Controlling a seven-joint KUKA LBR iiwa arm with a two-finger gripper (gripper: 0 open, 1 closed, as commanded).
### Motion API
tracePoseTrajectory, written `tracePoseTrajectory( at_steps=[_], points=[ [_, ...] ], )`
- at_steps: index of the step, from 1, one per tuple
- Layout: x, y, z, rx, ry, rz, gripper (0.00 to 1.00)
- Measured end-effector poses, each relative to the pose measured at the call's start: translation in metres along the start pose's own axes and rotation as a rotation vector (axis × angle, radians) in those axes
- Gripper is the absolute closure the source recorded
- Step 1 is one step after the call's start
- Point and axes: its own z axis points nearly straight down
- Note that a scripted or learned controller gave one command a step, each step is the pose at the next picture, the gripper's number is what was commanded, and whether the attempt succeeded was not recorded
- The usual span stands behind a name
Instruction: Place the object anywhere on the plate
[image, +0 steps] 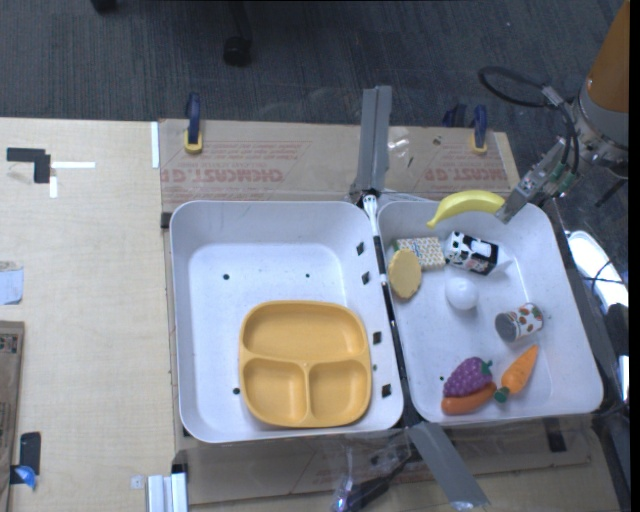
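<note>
One plate (303, 361); eight objects in right bin (565, 300).

Left bin (200, 300): wide bare floor in its upper half, yellow plate (305, 362) fills lower centre, compartments bare. Right bin (570, 290) crowded: banana (466, 205) at top rim, cracker (420, 252), cow toy (470, 252), cookie (405, 273), white ball (461, 293), cup (519, 322), carrot (518, 371), grapes (468, 378) lower. Small gaps between them; bare strip at lower left.
</note>
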Motion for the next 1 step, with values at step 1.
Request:
tracePoseTrajectory(
  at_steps=[1],
  points=[
    [0.0624,-0.0014,0.0624,0.003,0.004,0.128,1.00]
  ],
)
